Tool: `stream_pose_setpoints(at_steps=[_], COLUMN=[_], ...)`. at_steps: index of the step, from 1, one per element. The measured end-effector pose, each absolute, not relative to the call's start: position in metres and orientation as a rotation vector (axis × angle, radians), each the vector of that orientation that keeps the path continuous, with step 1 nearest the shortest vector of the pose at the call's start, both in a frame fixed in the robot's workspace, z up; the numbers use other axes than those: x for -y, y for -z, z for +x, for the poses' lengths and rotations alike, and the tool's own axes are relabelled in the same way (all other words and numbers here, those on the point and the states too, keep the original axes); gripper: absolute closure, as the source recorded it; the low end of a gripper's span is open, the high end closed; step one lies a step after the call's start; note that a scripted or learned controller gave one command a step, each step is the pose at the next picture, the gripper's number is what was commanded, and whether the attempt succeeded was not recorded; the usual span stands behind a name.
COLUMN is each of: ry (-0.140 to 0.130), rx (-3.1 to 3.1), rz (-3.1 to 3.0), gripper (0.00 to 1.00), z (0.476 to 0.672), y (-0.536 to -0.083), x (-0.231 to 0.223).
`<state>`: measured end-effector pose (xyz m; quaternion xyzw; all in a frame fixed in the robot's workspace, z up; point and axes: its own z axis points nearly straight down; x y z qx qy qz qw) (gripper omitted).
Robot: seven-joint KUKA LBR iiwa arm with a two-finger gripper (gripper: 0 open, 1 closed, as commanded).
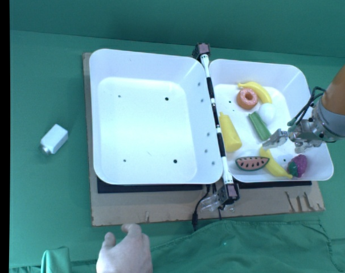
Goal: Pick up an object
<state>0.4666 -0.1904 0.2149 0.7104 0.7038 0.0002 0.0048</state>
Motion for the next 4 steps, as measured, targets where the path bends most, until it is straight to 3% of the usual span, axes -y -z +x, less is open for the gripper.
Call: stream_pose_setpoints(at_steps=[1,3,4], ry=[-0.008,-0.007,0.001], rx=[-2.209,-2.210,-2.216], rz=[2.214,2.216,2.224], gripper=[0.00,0.00,0.00], z=[0.468,0.468,0.479], y=[-0.304,-0.400,-0.381], x=[0.188,0.188,0.187])
